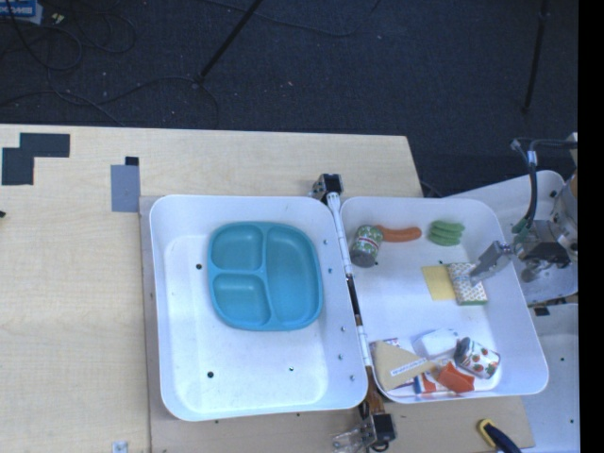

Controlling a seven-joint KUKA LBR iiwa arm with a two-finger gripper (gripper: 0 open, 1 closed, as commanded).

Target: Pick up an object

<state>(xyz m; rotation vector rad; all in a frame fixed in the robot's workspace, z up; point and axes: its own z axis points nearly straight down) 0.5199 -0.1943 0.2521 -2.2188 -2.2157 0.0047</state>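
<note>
I take the right bin (pixel 514 347) as my reference. From my remote seat I see the end effector (pixel 491 260) hanging over that bin's right side, close to the rim, just above the yellow sponge (pixel 440 282) and the patterned cloth (pixel 468 285) beside it. It is too small and dim for me to judge how it is set, so I cannot tell, and I see nothing carried by it.

As I read it, the pick has not been made: every candidate lies in the bin. Toward the bin's far wall sit a small can (pixel 365 244), an orange carrot-like piece (pixel 403 234) and a green ridged item (pixel 446 232). At the near wall is a heap: a tan wedge (pixel 396 361), a white piece (pixel 437 342), a spotted cup (pixel 476 359) and a red bit (pixel 455 378).

Left of the reference bin, the other bin (pixel 179 385) holds a blue divided plate (pixel 264 276).

What remains, I judge, is the descent, the grasp and the lift, most likely onto the sponge or cloth.
</note>
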